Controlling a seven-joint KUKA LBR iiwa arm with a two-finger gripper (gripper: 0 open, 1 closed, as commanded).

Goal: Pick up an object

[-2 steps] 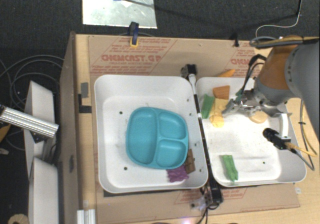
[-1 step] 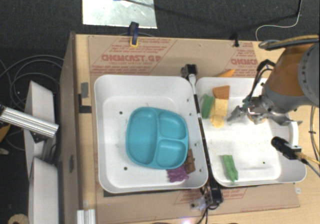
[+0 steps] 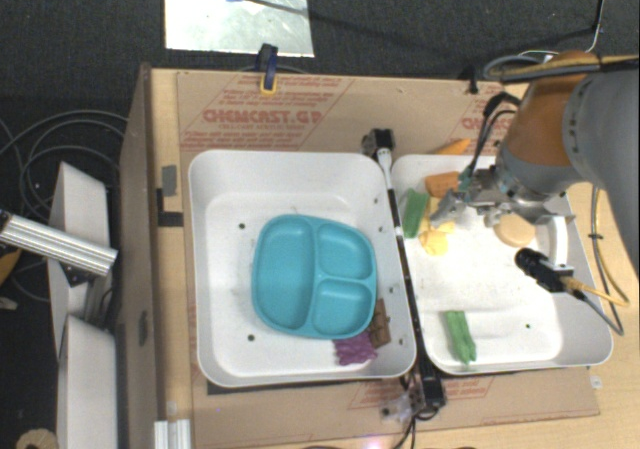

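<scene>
While the tool hangs low over the far left corner of the right bin, the pick looks to be at its approach or grasp stage and not yet complete. From this slanted view it cannot be told whether the tool is released or clenched, and nothing is plainly seen carried in it.

Every candidate in that corner appears to rest on the bin floor. A yellow piece lies just near and left of the tool, an orange piece sits just beyond it toward the far wall, and a green piece leans along the left wall. A tan round piece rests to the right of the tool, partly under the wrist. The yellow or the orange piece seems the likeliest target, since both sit closest, though which one cannot be settled. A second green piece lies well apart, near the front wall.

Across the divide, the left bin holds a blue divided plate, with a purple scrap and a brown piece at its near right edge; none of these is within the tool's reach as it stands. Both bins sit side by side on the counter.

What is left, by this reading: a secure closure on one piece and a clear lift off the floor.
</scene>
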